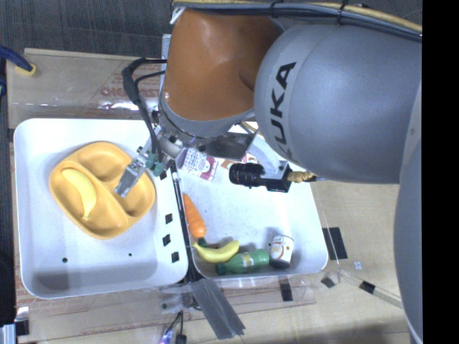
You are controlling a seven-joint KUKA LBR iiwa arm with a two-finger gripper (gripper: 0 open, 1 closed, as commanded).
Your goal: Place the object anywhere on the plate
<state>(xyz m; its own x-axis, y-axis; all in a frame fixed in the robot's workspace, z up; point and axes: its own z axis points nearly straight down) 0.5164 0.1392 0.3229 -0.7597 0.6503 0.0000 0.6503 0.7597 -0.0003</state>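
Your gripper (128, 180) hovers over the yellow plate (100, 221), left of frame — fingers unreadable, I cannot tell — release low, near the middle

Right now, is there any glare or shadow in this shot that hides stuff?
Camera view: glare streaks the orange band; the arm's bulk shadows the right bin's upper part; the yellow plate and gripper are evenly lit and sharp.
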